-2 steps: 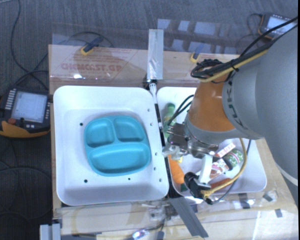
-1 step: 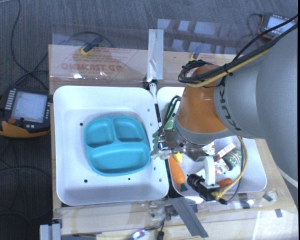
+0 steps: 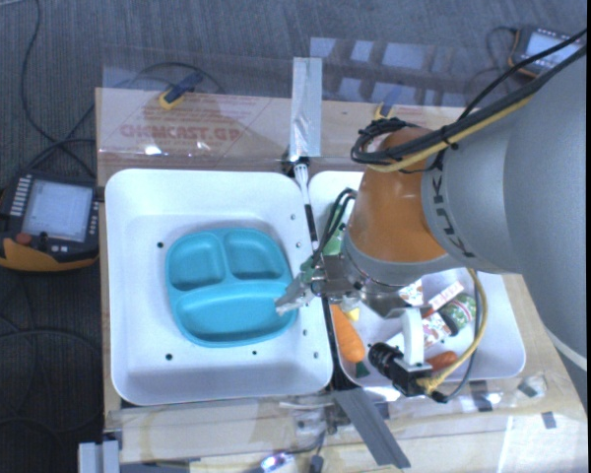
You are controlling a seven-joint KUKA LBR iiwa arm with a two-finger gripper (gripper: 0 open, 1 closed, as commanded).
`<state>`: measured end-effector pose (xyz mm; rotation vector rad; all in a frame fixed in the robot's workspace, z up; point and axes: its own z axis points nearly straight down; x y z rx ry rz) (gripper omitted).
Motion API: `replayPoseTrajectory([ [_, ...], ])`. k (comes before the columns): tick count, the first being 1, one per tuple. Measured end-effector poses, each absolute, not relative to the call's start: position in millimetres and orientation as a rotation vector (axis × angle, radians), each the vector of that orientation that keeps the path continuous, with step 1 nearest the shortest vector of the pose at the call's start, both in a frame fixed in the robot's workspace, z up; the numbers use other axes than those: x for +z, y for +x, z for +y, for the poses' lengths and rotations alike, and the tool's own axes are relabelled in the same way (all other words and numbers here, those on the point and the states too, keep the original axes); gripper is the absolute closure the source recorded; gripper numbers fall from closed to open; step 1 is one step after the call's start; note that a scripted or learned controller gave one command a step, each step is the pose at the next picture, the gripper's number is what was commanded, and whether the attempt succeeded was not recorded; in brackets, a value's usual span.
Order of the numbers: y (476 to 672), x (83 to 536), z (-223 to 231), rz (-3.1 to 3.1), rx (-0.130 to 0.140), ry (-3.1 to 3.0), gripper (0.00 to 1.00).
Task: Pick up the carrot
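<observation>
- Tool (image 3: 298, 296) of mine, in the camera view, hangs low over the wall shared by the two bins. Its tip reaches toward 9 o'clock, above the right edge of the blue tray (image 3: 222, 284) in the left bin (image 3: 123, 264). I cannot tell whether it stands wide or narrow, as my wrist covers most of it.
- Same view: the carrot (image 3: 348, 339) lies flat on the floor of the right bin (image 3: 512, 348), close to that bin's left wall. Its long axis runs roughly 12 to 6 o'clock, and its upper end is tucked under my wrist.
- From my tool the carrot is near but apart, between 4 and 5 o'clock, on the other side of the wall.
- Some packets (image 3: 445, 311) lie further toward 3 o'clock in the right bin, well apart from the carrot.
- I judge the step in hand to be the approach, with the grasp not yet made, since the carrot rests in the bin untouched.
- The next move calls for a shift toward 4 to 5 o'clock across the wall. Then I should line up across the carrot's narrow width and descend without clipping the wall.
</observation>
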<state>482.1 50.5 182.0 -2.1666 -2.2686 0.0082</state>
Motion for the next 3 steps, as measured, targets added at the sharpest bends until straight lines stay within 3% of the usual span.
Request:
replayPoseTrajectory([
  [1,483.9,326,66,-2.244,0.006,-2.201,0.0],
  [2,482.3,219,44,-2.202,0.009,-2.235,0.0],
  [3,482.5,224,-67,-1.803,0.009,-2.572,0.0],
])
